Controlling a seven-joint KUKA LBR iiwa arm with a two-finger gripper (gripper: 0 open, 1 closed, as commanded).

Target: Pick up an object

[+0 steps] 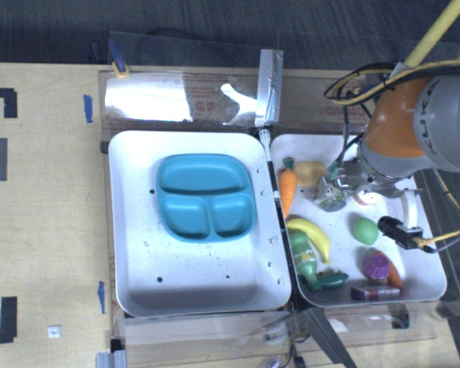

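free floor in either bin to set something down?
Left bin: bare floor around the blue tray, widest along the near edge. Right bin: crowded, with carrot, banana, lime and gripper; small gap between banana and lime.

A divided tray (205, 196) lies in the left bin (130, 228). In the right bin (429, 278), a carrot (287, 189) lies along the left wall, a banana (313, 234) just before it

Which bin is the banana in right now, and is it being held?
The banana lies in the right bin, beside the carrot, near the divide. Not held: the tool is apart from it, up toward the bin's far side.
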